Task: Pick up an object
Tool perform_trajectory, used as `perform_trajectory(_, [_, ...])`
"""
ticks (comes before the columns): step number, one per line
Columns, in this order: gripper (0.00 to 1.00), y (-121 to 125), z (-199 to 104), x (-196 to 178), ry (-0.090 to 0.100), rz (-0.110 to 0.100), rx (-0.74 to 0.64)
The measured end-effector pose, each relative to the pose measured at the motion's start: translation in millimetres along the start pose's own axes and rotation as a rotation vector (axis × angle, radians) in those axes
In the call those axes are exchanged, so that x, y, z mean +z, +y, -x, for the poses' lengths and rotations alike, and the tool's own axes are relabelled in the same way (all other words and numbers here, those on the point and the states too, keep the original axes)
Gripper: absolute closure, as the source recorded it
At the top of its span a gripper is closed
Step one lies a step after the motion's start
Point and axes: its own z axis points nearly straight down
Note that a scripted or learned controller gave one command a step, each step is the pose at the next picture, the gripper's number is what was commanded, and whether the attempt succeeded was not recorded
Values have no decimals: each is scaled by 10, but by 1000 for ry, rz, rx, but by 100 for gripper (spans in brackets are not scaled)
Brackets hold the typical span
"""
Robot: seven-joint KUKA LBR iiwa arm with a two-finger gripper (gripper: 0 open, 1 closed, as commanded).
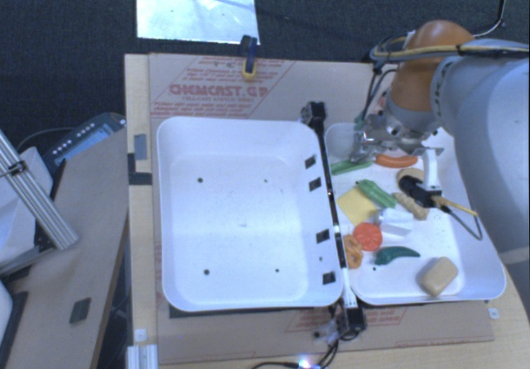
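My gripper (363, 146) hangs low over the far left corner of the right bin (480, 276). Just below it lie a light green pod (351, 166) and an orange sausage-shaped piece (396, 160). Further toward the front are a yellow block (357, 204), a green vegetable (377, 193), a red tomato (368, 237), a small orange piece (354, 253), a dark green pepper (396, 255), a white block (396, 227) and a tan lump (437, 275). I see nothing gripped.
The left bin (240, 210) adjoins the right one along a divider with black clips (325, 194). The grey arm with its orange band (431, 53) reaches in from the right above the right bin's far edge. Cardboard (215, 86) lies under both bins.
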Motion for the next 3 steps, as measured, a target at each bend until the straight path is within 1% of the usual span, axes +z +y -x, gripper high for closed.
perform_trajectory(1, [100,10,-539,-1069,2,6,-3])
perform_trajectory(2, [100,-137,-1604,-2263,6,9,-9])
perform_trajectory(3, [100,-4,-1913,-1504,1,-7,0])
